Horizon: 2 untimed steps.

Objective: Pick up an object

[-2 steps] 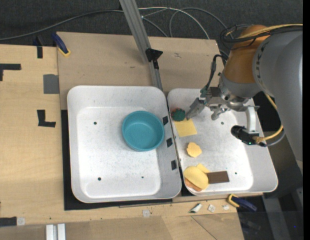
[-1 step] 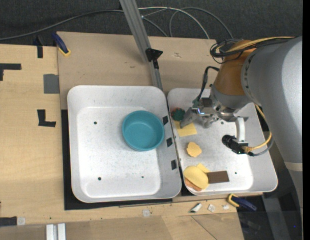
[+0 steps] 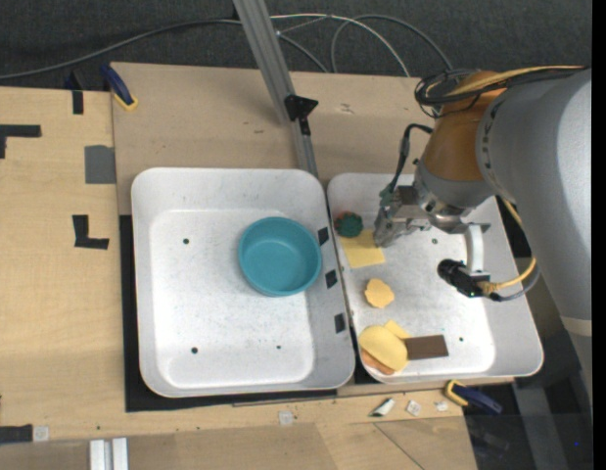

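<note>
Hovering pincer near right bin's left edge

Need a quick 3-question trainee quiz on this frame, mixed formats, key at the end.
1. True or false: the blue bowl sits in the left bin.
2. Which item lies nearest the gripper?
A. the brown block
B. the flat yellow piece
C. the blue bowl
3. Fill in: the small dark green object lies in the ____ bin, near its upper left corner.

Key:
1. True.
2. B. The gripper is low over the right bin, just above that piece's upper right corner.
3. Right.
</note>
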Available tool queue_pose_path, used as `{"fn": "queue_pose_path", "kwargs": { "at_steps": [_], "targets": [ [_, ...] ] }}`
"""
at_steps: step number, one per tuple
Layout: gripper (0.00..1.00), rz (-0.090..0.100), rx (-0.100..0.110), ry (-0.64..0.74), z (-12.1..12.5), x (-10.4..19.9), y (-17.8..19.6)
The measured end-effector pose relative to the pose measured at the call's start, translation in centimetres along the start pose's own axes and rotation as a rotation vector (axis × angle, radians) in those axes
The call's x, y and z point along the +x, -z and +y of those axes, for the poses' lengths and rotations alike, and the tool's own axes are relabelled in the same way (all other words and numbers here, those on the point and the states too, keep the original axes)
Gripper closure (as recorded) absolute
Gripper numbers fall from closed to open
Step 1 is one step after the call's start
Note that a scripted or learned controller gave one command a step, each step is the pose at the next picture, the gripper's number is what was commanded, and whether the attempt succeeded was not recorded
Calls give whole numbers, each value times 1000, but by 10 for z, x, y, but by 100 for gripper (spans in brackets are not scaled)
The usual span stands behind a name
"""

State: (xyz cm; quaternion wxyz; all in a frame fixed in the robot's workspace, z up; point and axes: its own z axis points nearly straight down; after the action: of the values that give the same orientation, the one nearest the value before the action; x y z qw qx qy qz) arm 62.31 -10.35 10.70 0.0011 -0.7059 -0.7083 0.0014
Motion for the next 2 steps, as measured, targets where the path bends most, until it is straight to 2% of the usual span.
{"fn": "queue_pose_path", "kwargs": {
  "at_steps": [2],
  "targets": [
    [100, -1, -9, -2, 2, 9, 121]
  ]
}}
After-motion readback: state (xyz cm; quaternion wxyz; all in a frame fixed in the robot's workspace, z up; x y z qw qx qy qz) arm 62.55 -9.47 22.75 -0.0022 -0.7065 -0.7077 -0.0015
